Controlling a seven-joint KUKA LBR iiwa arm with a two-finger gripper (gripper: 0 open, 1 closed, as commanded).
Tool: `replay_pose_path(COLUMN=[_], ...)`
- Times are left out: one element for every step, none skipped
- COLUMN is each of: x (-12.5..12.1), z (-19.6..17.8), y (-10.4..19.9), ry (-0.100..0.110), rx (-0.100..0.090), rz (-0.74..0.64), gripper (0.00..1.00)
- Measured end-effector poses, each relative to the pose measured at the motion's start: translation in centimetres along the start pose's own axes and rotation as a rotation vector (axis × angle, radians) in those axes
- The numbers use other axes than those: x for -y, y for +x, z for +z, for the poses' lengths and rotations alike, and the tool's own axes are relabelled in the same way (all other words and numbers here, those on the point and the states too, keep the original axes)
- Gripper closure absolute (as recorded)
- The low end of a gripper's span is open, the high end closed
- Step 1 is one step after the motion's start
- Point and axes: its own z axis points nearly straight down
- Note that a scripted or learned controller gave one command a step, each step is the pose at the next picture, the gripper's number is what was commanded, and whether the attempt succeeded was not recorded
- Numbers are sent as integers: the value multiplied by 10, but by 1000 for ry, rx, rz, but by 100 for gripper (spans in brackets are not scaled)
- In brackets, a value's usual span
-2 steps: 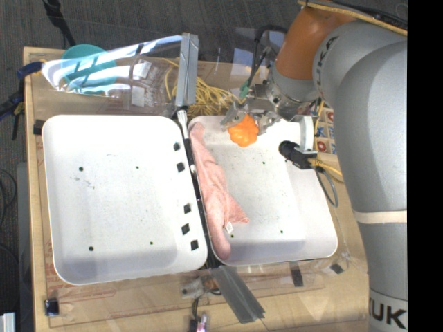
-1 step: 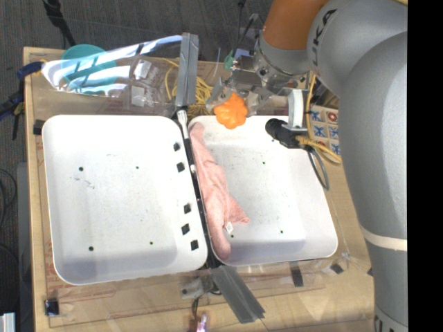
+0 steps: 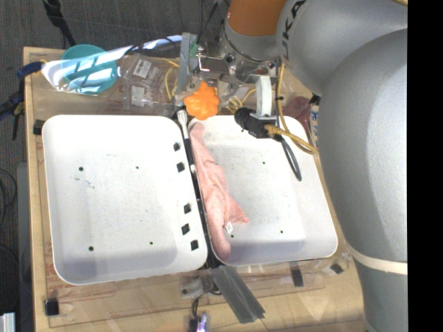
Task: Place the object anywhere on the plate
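Orange object (image 3: 201, 100) between hand (image 3: 201, 95) fingers, above bins.

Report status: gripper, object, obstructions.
Gripper at far edge of bins, over orange object; grip unconfirmed. Pink cloth lies along right bin's left wall.

A robotics lab: industrial arm (image 3: 360, 116) over a wooden bench (image 3: 138, 303) bearing white bins (image 3: 111, 254).

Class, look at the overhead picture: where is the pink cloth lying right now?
The pink cloth lies in the right bin, stretched along its left wall beside the divide with the left bin, below the orange object.
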Motion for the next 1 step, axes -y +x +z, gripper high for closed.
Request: replay_pose_path(x=[6], z=[-57], y=[69], ry=[1], rx=[1], rz=[164], gripper=[100])
